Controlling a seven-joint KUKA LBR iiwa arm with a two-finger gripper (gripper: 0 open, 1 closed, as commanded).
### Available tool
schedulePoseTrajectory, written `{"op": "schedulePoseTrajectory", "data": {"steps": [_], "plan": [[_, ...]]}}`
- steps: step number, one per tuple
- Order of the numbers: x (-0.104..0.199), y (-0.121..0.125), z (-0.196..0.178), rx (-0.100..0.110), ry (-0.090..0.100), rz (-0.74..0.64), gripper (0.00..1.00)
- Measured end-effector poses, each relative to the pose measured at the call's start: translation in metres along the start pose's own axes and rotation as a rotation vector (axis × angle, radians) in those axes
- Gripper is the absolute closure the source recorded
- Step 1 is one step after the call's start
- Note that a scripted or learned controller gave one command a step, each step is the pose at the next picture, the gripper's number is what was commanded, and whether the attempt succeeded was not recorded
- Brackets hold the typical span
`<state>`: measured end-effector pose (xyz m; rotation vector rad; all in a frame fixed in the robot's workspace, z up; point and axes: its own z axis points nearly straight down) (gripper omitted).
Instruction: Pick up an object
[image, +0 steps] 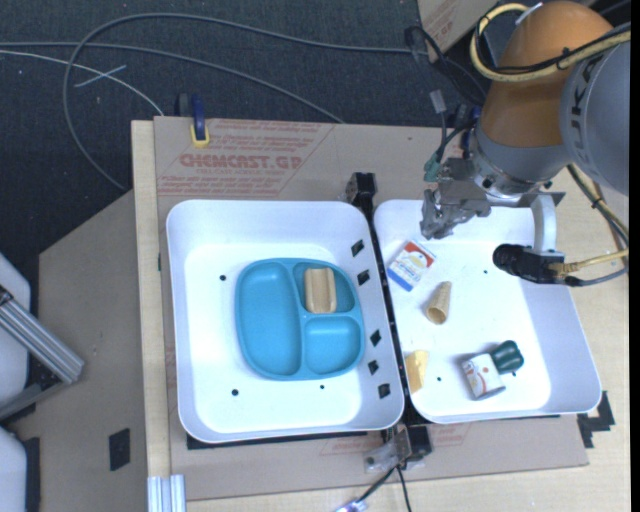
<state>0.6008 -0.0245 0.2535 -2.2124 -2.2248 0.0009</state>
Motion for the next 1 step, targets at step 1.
{"op": "schedulePoseTrajectory", "data": {"steps": [1], "plan": [[0.0519, 0.0147, 0.0013, -0.005, -0.001, 0.0, 1.0]]}}
